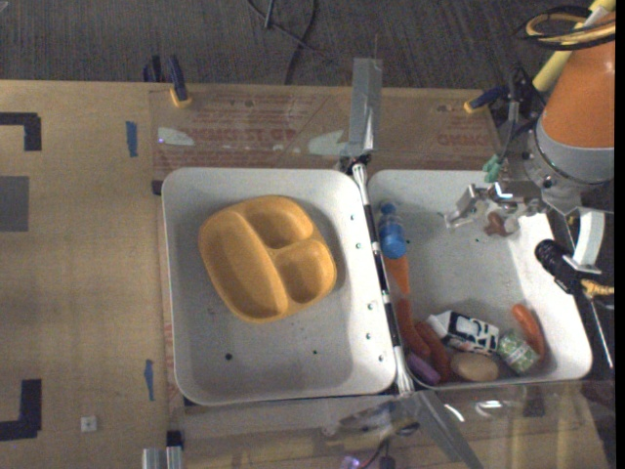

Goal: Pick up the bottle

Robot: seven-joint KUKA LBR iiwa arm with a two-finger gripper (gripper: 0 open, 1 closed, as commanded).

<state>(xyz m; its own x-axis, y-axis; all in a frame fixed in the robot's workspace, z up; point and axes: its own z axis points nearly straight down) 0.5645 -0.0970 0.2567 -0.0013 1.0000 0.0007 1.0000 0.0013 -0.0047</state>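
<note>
The bottle is laid along the right bin's left wall; the pincer, spread and unladen, is hung well apart.

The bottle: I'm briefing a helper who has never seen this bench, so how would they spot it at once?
Find the right bin of the two white ones. Along its left wall, by the divider, lies the bottle, blue at its upper end and orange lower down. It lies alone up the wall, apart from the pile of small items at the bin's near edge.
</note>
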